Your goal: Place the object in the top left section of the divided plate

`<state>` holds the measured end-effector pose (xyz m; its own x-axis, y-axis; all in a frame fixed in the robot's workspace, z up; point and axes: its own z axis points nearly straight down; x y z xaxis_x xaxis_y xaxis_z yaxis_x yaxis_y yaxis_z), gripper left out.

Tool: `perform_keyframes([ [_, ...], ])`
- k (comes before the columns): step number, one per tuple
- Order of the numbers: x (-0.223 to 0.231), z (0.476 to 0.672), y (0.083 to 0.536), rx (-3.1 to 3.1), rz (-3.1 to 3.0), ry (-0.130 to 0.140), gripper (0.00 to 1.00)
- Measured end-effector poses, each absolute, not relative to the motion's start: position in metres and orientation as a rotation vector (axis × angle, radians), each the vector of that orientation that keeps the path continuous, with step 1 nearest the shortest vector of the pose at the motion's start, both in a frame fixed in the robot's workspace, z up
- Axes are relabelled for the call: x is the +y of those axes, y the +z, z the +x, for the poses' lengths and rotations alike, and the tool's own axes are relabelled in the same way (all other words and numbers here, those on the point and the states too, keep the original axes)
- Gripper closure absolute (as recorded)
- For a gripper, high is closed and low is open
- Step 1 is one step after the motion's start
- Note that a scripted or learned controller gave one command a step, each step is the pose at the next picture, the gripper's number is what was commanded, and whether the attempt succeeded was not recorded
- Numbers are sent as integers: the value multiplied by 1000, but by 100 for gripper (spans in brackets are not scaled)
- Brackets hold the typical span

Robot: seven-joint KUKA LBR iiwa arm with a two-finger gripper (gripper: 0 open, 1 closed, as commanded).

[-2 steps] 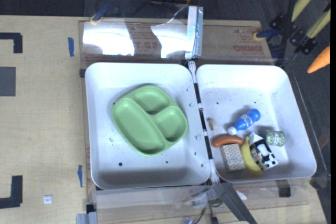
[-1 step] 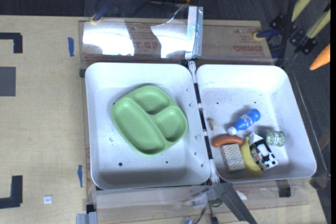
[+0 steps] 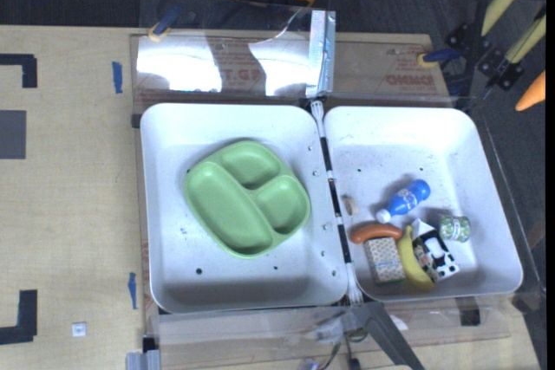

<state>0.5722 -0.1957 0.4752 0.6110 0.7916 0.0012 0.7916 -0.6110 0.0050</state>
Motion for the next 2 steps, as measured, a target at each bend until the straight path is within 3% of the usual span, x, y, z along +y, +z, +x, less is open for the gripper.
perform_keyframes([
  [1, -177, 609, 435, 1685, 2654, -2, 100],
  [2, -210, 634, 413, 2010, 2411, 2, 100],
])
